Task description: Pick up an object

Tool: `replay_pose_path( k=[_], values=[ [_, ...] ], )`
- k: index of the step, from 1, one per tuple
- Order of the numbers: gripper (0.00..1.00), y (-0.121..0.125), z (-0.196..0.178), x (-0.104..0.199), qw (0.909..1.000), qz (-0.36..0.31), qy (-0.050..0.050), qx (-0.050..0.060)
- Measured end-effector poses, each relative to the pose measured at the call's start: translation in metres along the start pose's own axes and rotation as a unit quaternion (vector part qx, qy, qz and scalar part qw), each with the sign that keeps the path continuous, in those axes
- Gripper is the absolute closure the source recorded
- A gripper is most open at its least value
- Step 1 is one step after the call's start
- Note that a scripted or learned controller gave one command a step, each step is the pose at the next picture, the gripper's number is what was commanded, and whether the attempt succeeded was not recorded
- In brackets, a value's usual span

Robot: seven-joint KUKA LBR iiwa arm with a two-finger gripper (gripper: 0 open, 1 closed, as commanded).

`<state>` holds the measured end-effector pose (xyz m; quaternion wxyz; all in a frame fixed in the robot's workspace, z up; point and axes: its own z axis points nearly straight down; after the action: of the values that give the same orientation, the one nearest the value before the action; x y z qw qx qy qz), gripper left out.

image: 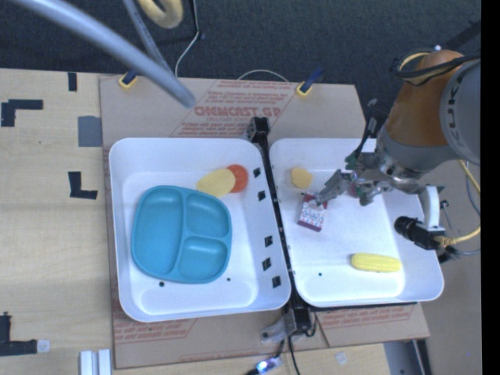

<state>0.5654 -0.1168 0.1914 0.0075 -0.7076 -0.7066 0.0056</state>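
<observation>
Gripper [322, 200] low over the right bin [414, 287], fingers angled down and leftward; tips sit right at the upper edge of a small pink-and-white packet [311, 218]. Whether the fingers are spread or pressed together I cannot tell, the tips blur into the packet's top edge. Nothing visibly lodged between them, so no hold claimed.

Packet lies flat on the bin floor, left half of the right bin, near the divider [269, 201] between bins. A small yellow piece [301, 178] just beyond it on the far side; a yellow corn cob [376, 263] near the front, well apart.

Left bin [125, 162] carries a blue divided plate [181, 233], with a yellow piece [216, 182] and an orange one [237, 176] touching each other at its far edge.

Judgement: step in hand is the grasp on the packet. Thin flat item, likely to slip or tip; best to centre the fingers across its short width, press down to the floor before closing, then lift straight up. Risk: nudging it towards the divider instead of catching it
</observation>
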Motion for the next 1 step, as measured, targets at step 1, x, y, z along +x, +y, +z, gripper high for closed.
replay_pose_path(
  k=[1],
  values=[
    [0.00,0.0025,-0.0070,0.0004,1.0000,-0.002,-0.001,-0.006]
  ],
)
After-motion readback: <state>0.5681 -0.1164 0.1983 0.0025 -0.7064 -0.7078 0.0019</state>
